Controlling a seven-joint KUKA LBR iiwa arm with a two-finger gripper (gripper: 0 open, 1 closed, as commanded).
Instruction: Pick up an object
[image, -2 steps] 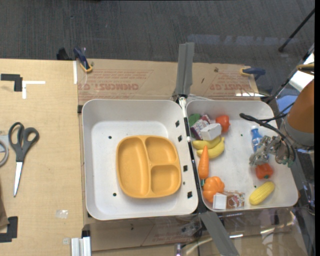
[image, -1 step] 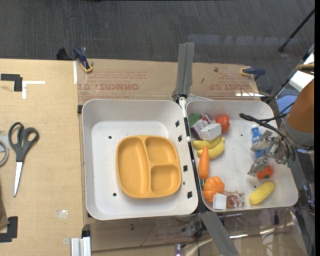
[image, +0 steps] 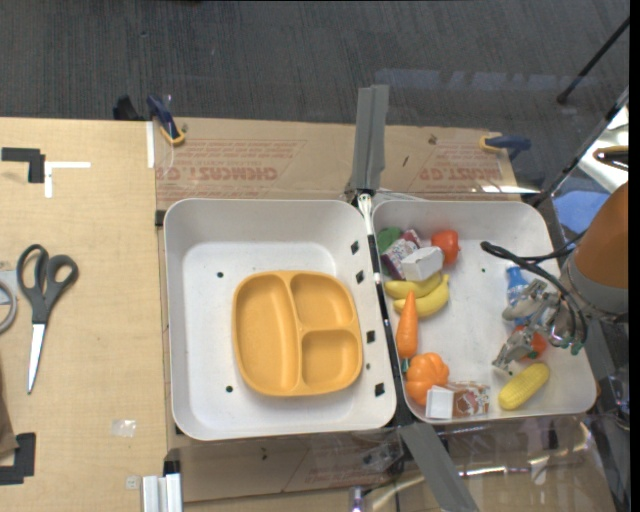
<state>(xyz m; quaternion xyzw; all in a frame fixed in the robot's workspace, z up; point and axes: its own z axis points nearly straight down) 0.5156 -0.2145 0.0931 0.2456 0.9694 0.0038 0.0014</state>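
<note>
Bench (image: 90, 420), far left: 1 pair of scissors (image: 40, 300) with grey handles is lying flat on the wood, blades pointing toward the near edge.

Left bin (image: 190, 400): 1 yellow-orange divided plate (image: 297, 332) with 3 compartments is sitting in the middle of the bin, apart from every wall.

Right bin (image: 470, 210), along its left wall, far to near: 1 small white and maroon package (image: 412, 262) is lying beside a red tomato (image: 446, 244); 1 yellow banana (image: 420, 295) is resting just below them; 1 orange carrot (image: 407, 325) is lying lengthwise next to the banana; 1 orange pepper-like item (image: 425, 372) is sitting near the carrot's lower end; 1 small packet (image: 455, 401) is lying against the near wall.

Right bin, right half: 1 yellow corn cob (image: 524, 385) is lying near the front right corner. The gripper (image: 520, 348) is reaching down just above and beside the corn; its fingers are standing apart, holding nothing. The arm (image: 605, 250) is entering over the bin's right wall.
</note>
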